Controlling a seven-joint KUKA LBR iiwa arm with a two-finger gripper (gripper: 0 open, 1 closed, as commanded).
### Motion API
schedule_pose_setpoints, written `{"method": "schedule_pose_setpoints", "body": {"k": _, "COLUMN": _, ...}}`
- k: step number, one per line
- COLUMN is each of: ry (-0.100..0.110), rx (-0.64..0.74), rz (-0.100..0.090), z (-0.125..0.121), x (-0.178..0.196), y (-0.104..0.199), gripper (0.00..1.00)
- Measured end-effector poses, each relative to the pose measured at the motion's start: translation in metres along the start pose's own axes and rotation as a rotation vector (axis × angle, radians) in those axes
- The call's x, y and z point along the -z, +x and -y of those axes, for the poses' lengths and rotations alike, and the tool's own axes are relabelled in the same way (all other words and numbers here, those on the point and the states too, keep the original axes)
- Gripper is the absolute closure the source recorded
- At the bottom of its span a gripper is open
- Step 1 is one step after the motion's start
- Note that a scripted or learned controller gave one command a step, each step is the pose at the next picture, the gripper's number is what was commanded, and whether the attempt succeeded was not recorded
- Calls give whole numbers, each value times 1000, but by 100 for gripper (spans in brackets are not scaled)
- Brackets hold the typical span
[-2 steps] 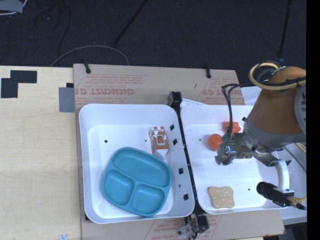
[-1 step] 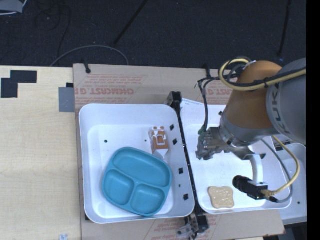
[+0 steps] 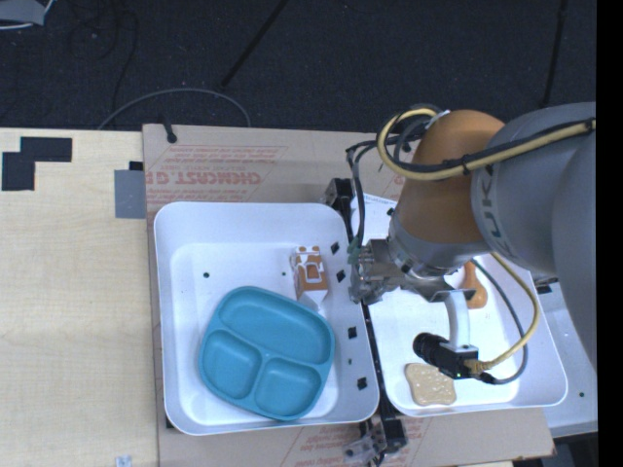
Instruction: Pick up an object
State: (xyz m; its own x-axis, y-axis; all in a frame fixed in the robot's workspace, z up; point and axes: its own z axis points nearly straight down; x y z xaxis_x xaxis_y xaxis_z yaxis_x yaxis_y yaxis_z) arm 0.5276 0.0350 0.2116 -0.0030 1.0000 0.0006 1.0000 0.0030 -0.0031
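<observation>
The arm's orange band and grey wrist hang over the right bin [image 3: 545, 387]. My gripper [image 3: 362, 278] points down at the divider between the two bins, mostly hidden under the wrist. A small orange-and-white toy [image 3: 310, 269] stands in the left bin [image 3: 185, 251], just left of the gripper. Lower in that bin lies a blue divided plate [image 3: 265, 351]. A flat tan piece [image 3: 429, 384] rests at the front of the right bin. An orange object [image 3: 475, 286] peeks out from behind the arm in that bin.
Yellow and black cables [image 3: 409, 154] loop around the wrist, and a black connector [image 3: 440, 350] hangs over the right bin. A cardboard sheet [image 3: 234, 168] lies under both bins. Pale bench surface [image 3: 68, 309] extends to the left.
</observation>
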Motion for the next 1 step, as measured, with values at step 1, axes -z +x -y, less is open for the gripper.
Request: {"method": "schedule_pose_setpoints", "body": {"k": 1, "ry": 0, "rx": 1, "rz": 0, "z": -15, "x": -3, "y": 58, "gripper": 100}}
